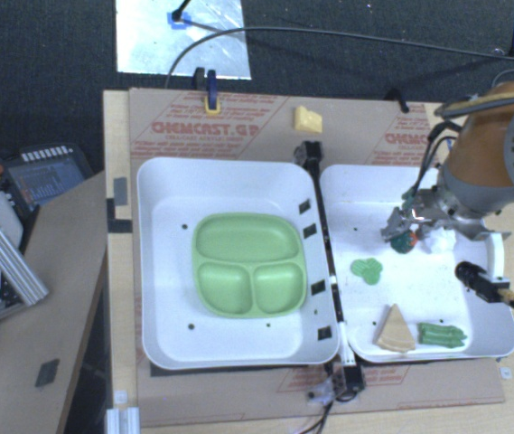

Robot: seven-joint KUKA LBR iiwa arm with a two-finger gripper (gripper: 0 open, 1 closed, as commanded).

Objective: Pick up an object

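Observation:
My gripper (404,227) hangs low over the upper middle of the right bin (347,188), at the end of the grey arm with its orange band (487,138). Right under its tip is a small dark teal object (406,242); whether it is gripped is unclear. A light green lumpy piece (366,269) lies just left and in front of it on the bin floor. A tan wedge (395,330) and a green pickle-shaped piece (442,335) rest near the bin's front wall. A small white thing (439,239) shows beside the gripper.
The left bin (162,242) holds a light green divided plate (246,265). A black divider strip (320,242) runs between the bins. A yellow block (308,118) and a blue-yellow clamp (210,90) sit on the cardboard behind them. A black cable end (478,280) juts beside the arm.

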